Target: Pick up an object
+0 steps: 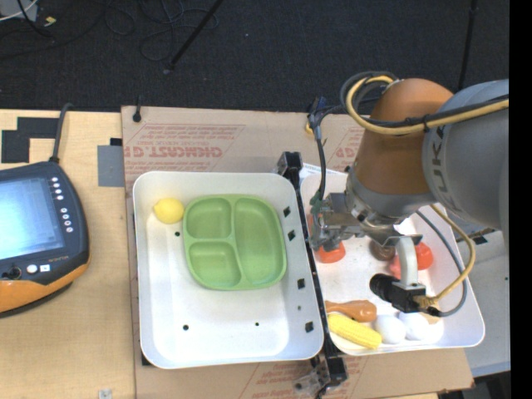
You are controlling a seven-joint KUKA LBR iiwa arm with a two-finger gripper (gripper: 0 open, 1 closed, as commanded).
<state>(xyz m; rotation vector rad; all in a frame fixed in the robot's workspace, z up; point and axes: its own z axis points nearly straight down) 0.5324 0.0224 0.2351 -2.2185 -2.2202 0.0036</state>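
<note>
End effector (331, 233) down inside right shallow white bin (474, 327), just right of the green three-compartment plastic plate (234, 241), past the wall between the two bins. Cannot tell whether apart or together: seen from above, dark metal parts crowded, tips not distinct. Nothing visibly clamped.

Small orange-red rounded piece (332, 254) directly below end effector, touching or nearly so; contact not clear. Level with the lower half of the green plate, to its right.

Second orange-red rounded piece (422, 257) further right of the green plate, partly behind a pale bracket.

Tan drumstick-shaped toy (355, 310) right of and below the green plate, lying flat. Yellow corn-cob toy (352, 332) just beneath the drumstick, touching or nearly touching it. Two white egg-like pieces (391, 330) right beside the corn, near the bin's front rim.

Grey arm with orange band (432, 165) above and right of the green plate, reaching in from the right edge.

Green plate itself in left shallow white bin (216, 322), upper middle. Small yellow ball (168, 210) just off the plate's upper-left corner, near but apart.

Brown cardboard sheet (199, 144) under both bins. Grey handheld screen unit with orange underside (33, 231) well left of the green plate, on the surface (50, 339).
</note>
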